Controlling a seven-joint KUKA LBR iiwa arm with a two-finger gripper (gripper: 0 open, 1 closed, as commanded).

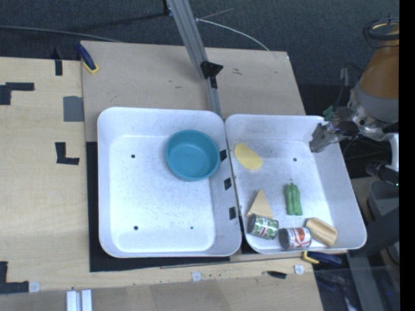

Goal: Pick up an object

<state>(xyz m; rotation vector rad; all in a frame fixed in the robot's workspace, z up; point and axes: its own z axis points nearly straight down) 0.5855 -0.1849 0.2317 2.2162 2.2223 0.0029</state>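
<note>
The grey arm's gripper [320,139] hangs over the right white bin's [337,180] upper right rim; whether it is parted cannot be told. The round blue bowl [192,155] sits in the left white bin [123,206]. The right bin holds a yellow oval [248,156], green piece [294,199] and red can [296,238].

The left bin [123,193] lay mostly bare, with only a blue bowl [192,155] near its upper right corner. In the right bin [337,173], the upper middle floor was open, while a yellow lemon [248,156], cheese wedge [260,204], green vegetable [294,199], two cans [279,232] and a bread roll [321,231] crowded the left and bottom.
</note>
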